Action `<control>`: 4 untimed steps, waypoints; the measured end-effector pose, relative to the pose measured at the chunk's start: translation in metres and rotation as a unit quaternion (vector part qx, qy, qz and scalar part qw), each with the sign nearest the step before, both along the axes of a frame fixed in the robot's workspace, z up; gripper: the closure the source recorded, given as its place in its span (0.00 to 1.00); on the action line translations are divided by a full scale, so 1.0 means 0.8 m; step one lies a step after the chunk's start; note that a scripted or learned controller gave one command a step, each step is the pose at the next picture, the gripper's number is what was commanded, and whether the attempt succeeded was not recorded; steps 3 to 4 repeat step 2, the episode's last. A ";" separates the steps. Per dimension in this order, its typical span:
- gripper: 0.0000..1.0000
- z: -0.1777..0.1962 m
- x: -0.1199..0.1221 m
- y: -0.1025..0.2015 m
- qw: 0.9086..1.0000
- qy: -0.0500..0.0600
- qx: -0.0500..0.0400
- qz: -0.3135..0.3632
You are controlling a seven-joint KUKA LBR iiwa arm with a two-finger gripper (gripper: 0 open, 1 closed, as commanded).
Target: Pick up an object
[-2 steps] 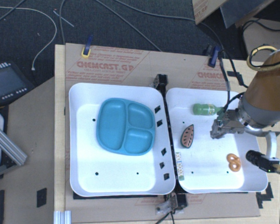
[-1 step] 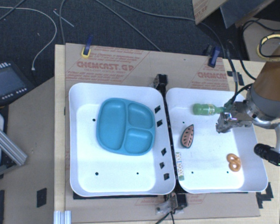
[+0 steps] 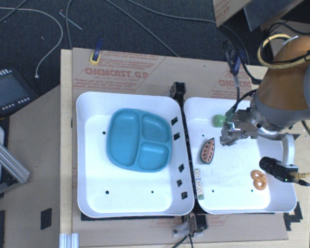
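Gripper [image 3: 230, 136] poised over the right bin [image 3: 233, 205].

Nothing sat between the fingers, which looked slightly parted, though the slant left that unsure. The leaf-shaped piece [image 3: 208, 150] lay just beside them, low and leftward, its long axis nearly upright in the view.

I see bright, even light from above — the white bins [image 3: 91, 159] glare a bit, shadows are soft, edges slightly blurry.

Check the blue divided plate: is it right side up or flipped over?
Right side up. The blue plate lies flat in the left bin, and its three hollow compartments face the camera.
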State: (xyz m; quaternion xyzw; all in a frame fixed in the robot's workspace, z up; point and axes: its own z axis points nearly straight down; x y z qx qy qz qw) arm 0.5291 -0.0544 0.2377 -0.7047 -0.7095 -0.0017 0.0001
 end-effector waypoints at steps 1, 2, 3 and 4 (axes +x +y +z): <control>1.00 0.007 0.011 0.073 1.000 0.000 0.000 0.000; 1.00 -0.015 0.028 0.139 1.000 0.001 0.000 0.000; 1.00 -0.015 0.028 0.139 1.000 0.001 0.000 0.000; 1.00 -0.015 0.028 0.139 1.000 0.001 0.000 0.000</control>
